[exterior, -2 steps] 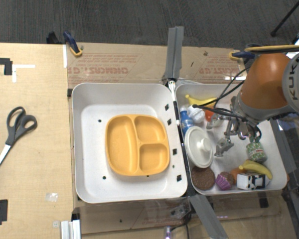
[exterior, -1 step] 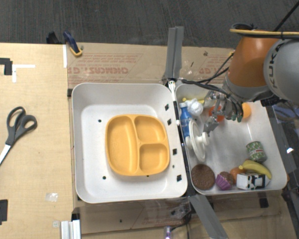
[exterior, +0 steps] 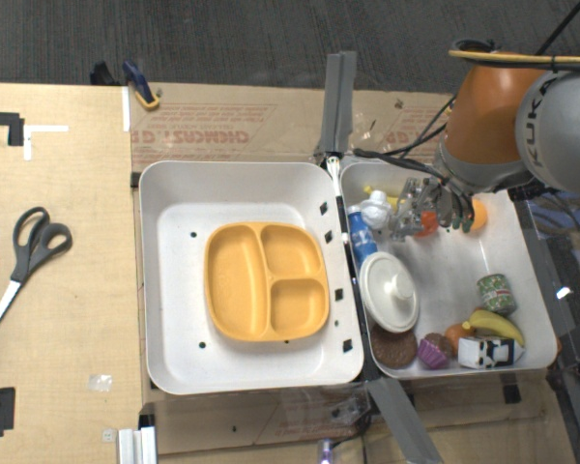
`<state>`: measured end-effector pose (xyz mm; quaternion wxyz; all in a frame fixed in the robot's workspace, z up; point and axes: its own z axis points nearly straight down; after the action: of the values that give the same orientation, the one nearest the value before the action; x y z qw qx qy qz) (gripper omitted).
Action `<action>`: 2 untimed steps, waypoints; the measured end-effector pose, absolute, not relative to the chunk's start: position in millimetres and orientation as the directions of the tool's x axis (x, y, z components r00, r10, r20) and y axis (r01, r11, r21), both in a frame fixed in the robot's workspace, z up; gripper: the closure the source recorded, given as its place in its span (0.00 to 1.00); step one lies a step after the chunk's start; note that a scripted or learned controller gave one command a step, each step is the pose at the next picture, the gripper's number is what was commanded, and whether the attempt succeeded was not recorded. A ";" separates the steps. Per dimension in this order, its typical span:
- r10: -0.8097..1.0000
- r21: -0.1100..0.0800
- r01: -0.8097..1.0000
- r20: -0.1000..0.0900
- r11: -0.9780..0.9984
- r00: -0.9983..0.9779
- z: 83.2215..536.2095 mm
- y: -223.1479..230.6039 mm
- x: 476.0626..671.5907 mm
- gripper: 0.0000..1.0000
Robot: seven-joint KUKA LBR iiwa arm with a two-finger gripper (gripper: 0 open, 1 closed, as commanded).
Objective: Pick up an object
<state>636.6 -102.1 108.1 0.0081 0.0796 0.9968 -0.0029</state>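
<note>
My gripper [exterior: 428, 211] hangs low over the back of the right bin [exterior: 522, 259], under the orange wrist band. A small red-orange object [exterior: 427, 223] lies right beneath it, and an orange piece [exterior: 477, 214] shows just to its right. Whether either is held is unclear. A white and yellow item [exterior: 375, 205] and a blue tube [exterior: 360, 238] lie to its left. Nearer the front are a white round lid [exterior: 391, 291], a brown disc [exterior: 394, 348], a purple cup [exterior: 432, 352], a banana [exterior: 493, 325], a green can [exterior: 496, 293] and a black-and-white item [exterior: 486, 353].
The left bin [exterior: 164, 259] holds a yellow divided plate [exterior: 268, 280]. Scissors [exterior: 29, 249] lie on the bench at far left, and a blue clamp [exterior: 140, 83] sits at the back. The arm's body covers the right bin's back right corner.
</note>
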 end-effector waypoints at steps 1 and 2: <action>0.238 0.000 0.238 -0.007 0.971 -0.971 263.5 -71.2 653.1 1.00; 0.136 -0.001 0.136 -0.006 0.991 -0.991 312.9 -93.1 631.0 1.00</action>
<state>631.0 -93.1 312.9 0.0030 0.0680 0.9977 -0.0005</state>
